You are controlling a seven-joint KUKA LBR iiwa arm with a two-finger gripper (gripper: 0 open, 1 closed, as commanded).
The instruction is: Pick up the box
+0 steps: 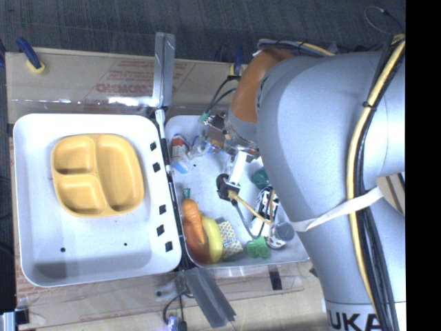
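Grey arm [324, 136] poises its hand [205, 138] over the right bin [207, 185].

The bench [83, 71] bears a white bin [103, 247] beside a second bin [207, 178].

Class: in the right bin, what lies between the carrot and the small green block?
In the camera view, a yellow banana and a small patterned packet lie between the carrot and the green block.

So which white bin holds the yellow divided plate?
The shallow white bin at the view's left; the right bin holds an orange toy carrot instead.
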